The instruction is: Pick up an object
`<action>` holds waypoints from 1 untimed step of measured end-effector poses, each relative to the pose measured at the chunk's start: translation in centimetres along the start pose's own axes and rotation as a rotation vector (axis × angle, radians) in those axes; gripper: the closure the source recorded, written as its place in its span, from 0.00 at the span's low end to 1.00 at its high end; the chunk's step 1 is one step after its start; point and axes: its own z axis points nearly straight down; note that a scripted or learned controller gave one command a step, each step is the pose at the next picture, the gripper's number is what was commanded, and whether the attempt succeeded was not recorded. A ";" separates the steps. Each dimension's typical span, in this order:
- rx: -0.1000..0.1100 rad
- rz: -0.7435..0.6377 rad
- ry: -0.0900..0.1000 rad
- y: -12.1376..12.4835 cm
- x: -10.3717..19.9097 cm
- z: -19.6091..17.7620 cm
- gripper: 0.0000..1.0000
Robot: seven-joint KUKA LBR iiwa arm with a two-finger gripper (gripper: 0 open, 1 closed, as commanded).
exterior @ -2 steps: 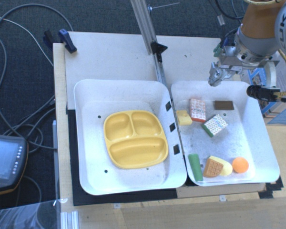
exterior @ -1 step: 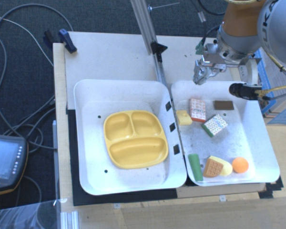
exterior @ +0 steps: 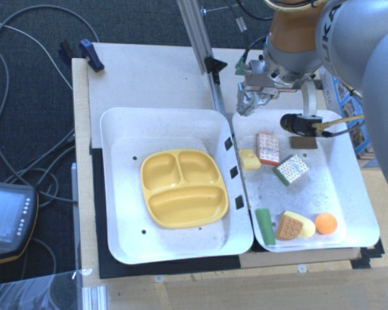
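The tool (exterior: pixel 247 104) hangs over the far left corner of the right bin (exterior: pixel 349 192), just beside the seam where the two bins meet; from this slanted view I cannot tell whether it is apart or together, and nothing shows clamped in it. The nearest candidates lie toward the camera from it, down the bin: a small yellow block (exterior: pixel 249 159) almost straight below it in the picture and hard against the bin's left wall, and just beside that a red-and-white carton (exterior: pixel 268 148), its long axis running roughly along the bin's length. A green-and-white box (exterior: pixel 291 170) sits a little further on, tilted diagonally. Well apart, along the near edge, rest a green cylinder (exterior: pixel 264 226), a waffle-like piece (exterior: pixel 292 226) and an orange ball (exterior: pixel 326 223). The left bin (exterior: pixel 116 192) carries a yellow divided plate (exterior: pixel 183 188). The carton looks the likeliest pick: a short move nearer, then down.
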 end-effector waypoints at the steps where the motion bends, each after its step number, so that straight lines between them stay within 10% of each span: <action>1: 0.001 0.000 0.000 -0.5 5.0 1.3 1.00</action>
